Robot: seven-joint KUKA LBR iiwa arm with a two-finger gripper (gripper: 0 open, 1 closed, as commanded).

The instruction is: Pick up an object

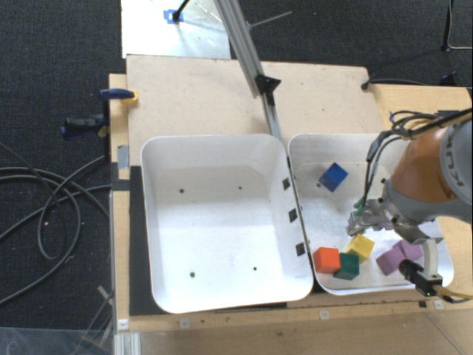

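The right bin point(310, 148) holds several small blocks. A blue block point(333, 177) lies toward its back. An orange block point(327, 259), a green block point(347, 265) and a yellow block point(361, 246) cluster at the front. A purple block point(395, 257) sits to their right. My gripper point(363, 222) hangs low in this bin, just above and behind the yellow block, with nothing visibly held. The orange band of the arm point(421, 170) covers the bin's right side.
The left bin point(214, 217) stands beside the right one, sharing a dividing wall point(292, 205). A slanted metal pole point(247, 46) crosses the bench at the back. A blue clamp point(103, 124) and black cables point(52, 198) lie off the bench's left edge.
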